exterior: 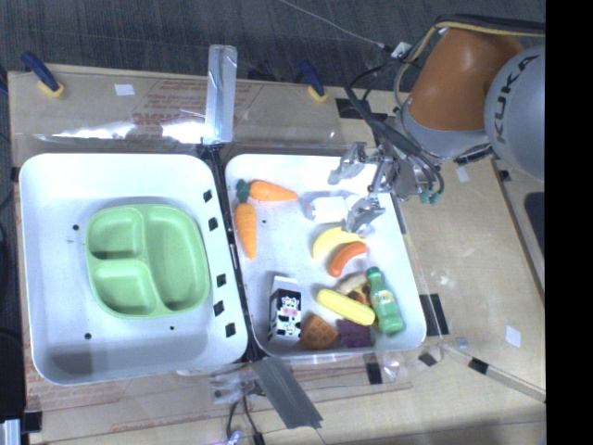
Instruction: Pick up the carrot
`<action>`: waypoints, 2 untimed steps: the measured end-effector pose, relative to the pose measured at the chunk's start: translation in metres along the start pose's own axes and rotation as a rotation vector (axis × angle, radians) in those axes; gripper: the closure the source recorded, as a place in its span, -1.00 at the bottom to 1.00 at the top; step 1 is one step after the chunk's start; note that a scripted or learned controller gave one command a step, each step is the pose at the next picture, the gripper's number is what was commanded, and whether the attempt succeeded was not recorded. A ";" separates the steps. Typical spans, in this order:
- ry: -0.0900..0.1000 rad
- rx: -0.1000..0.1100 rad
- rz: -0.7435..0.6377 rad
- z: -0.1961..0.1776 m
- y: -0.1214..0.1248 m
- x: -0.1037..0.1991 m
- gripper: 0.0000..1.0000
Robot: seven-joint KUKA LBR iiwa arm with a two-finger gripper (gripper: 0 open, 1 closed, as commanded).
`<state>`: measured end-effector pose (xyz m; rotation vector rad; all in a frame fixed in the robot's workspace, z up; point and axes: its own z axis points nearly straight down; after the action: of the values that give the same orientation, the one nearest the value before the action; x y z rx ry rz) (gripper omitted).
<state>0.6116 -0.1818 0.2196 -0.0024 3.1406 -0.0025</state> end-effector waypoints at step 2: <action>0.002 -0.002 0.066 0.128 0.086 0.012 -1.00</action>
<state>0.5991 -0.0965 0.0917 0.1007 3.1409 0.0014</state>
